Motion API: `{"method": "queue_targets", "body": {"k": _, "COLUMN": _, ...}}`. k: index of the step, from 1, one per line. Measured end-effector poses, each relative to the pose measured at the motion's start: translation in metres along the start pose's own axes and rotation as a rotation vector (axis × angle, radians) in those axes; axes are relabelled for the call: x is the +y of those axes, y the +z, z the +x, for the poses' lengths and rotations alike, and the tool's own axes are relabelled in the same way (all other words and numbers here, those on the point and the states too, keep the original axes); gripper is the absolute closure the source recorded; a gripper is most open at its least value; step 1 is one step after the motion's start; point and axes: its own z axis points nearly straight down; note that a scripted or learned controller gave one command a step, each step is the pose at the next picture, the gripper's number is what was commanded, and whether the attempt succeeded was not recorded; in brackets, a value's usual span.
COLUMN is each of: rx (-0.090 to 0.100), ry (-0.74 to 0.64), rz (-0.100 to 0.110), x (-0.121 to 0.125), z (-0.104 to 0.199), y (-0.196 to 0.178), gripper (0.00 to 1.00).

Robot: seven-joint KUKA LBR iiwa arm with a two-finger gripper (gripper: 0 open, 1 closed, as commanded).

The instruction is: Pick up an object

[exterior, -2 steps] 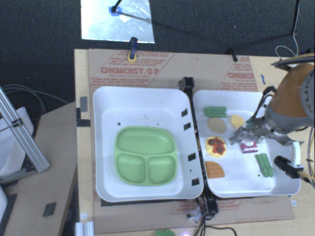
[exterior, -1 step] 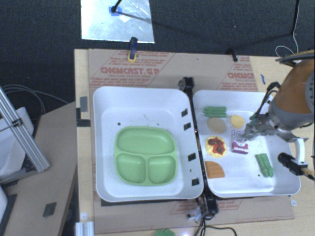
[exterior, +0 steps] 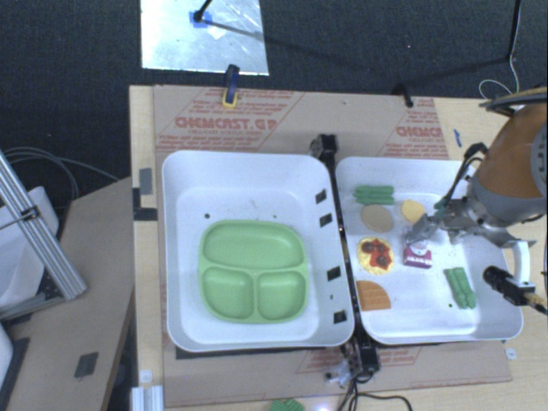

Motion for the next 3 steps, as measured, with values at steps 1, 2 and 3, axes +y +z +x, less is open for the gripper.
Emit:
{"method": "queue_targets", "body": {"k": 1, "rx": 0.002, "ry": -0.003, "rz": 0.0, "x": 0.049, "z": 0.017, "y": 0.029, "gripper": 0.0}}
{"method": "queue_targets", "body": {"k": 2, "rx": 0.002, "ry": 0.005, "rz": 0.008, "x": -0.013, "z": 0.011, "y": 0.029, "gripper": 0.0}}
{"method": "queue_targets", "body": {"k": 3, "rx": 0.001, "ry": 0.002, "rz": 0.0, "x": -0.009, "z": 0.012, "y": 0.017, "gripper": 1.0}}
